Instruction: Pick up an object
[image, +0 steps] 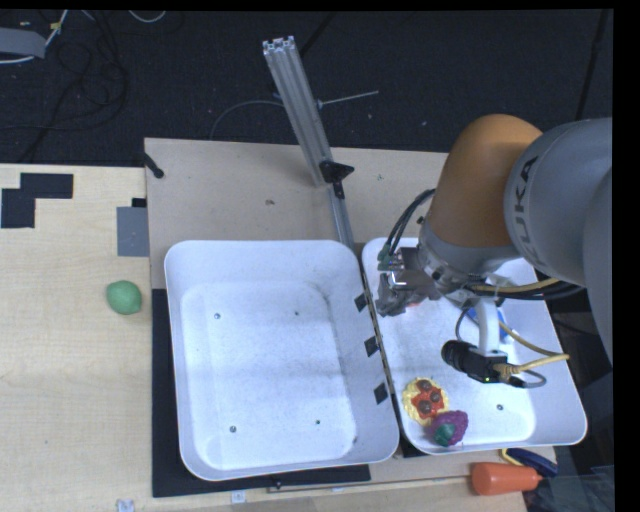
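Pale wooden bench under your camera carries two shallow white bins side by side, with dark floor and loose cables beyond its far edge. You see the left bin with nothing but small specks on its white floor. The right bin holds two small objects close together near its front edge: a yellow piece with red and dark dots, and a purple-and-green toy just beside it, toward the front right. Your grey arm, with its orange band, reaches in from the right and hangs over the far half of the right bin. The gripper sits at that bin's far left corner, close to the wall shared with the left bin, well apart from the two objects. Whether it is wide, narrow or gripping anything cannot be told from this angle, since the wrist hides it. Black cables and a yellow-tipped connector trail from the wrist over the middle of the right bin. On the bench, left of the left bin, a green ball lies alone. An orange object rests by the front right corner of the right bin, outside it. A metal rail slants from the far edge.
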